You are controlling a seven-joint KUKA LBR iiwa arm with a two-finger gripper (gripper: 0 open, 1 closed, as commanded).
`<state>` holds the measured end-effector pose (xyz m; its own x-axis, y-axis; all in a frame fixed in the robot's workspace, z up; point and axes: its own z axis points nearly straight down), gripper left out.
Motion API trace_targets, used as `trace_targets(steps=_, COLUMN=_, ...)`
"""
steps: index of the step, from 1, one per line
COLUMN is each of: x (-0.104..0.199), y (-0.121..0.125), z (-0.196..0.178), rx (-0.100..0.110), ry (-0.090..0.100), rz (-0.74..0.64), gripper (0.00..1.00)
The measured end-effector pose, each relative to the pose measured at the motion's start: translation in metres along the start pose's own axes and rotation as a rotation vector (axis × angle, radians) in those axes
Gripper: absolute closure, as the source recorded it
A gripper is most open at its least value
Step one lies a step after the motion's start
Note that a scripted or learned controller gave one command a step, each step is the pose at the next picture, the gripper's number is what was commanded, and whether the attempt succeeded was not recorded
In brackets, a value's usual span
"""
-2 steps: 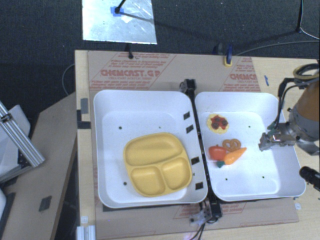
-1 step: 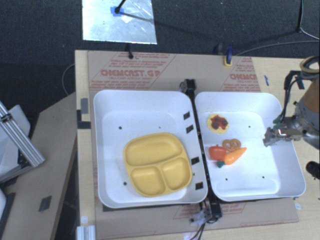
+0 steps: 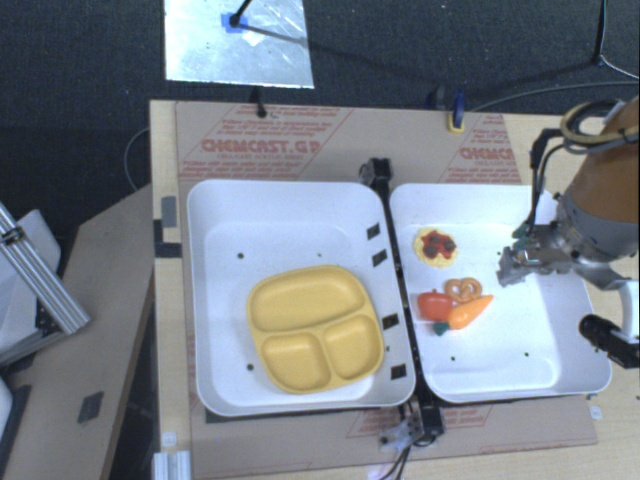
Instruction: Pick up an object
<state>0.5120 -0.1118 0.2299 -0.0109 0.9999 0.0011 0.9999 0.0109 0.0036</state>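
Observation:
In the right bin (image 3: 500, 368) lie several small toy foods: a round pizza-like piece (image 3: 436, 246), a pretzel (image 3: 463, 290), a red piece (image 3: 435, 305) and an orange carrot (image 3: 468, 313) touching each other. My gripper (image 3: 515, 265) hangs over the right bin's right half, just right of the pretzel and apart from it. I see nothing held between its fingers.
The left bin (image 3: 220, 268) holds a yellow divided tray (image 3: 314, 326). A black divider (image 3: 392, 268) with clips runs between the bins. Cables and a metal plate (image 3: 238, 28) lie beyond the bench's far edge.

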Motion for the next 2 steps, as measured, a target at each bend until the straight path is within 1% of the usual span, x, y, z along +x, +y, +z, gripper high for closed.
trace_targets(steps=1, x=0.047, y=0.002, z=-0.007, rx=0.001, ry=0.001, rz=0.000, gripper=1.00)
trace_targets(steps=2, x=0.104, y=-0.002, z=0.005, rx=0.003, ry=0.002, rz=0.000, gripper=1.00)
